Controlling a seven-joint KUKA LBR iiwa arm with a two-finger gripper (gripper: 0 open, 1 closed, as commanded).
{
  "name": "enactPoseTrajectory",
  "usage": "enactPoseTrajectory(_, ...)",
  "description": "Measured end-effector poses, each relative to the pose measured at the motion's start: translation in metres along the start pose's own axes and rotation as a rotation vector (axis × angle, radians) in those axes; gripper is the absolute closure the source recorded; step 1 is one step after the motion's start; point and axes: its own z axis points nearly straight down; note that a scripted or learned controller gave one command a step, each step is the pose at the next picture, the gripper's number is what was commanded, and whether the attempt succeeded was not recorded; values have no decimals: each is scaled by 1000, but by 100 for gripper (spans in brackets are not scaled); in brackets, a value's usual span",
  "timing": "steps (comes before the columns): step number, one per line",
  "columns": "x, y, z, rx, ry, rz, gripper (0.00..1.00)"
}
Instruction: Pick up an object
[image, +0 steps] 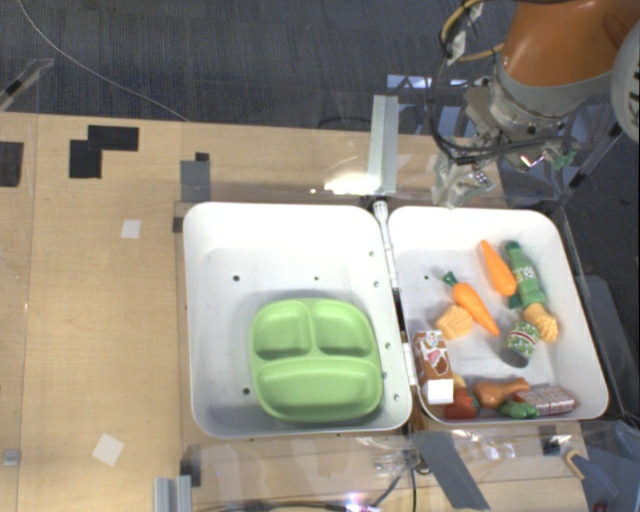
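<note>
Camera view gives us a likely target, the orange carrot (474, 305), lying slantwise mid-bin in the right bin (570, 262), green top toward the far-left corner. We judge the approach unfinished: next comes a descent over it. Our gripper (458, 184) hovers above the bin's far edge, holding nothing; its opening we cannot tell.

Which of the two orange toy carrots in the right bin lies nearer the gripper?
The plain orange carrot beside the green bottle, nearest the gripper. The other carrot, with a green top, lies lower, mid-bin.
</note>
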Motion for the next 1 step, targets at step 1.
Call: enactPoseTrajectory(1,14,-21,1,3,0,-101,100)
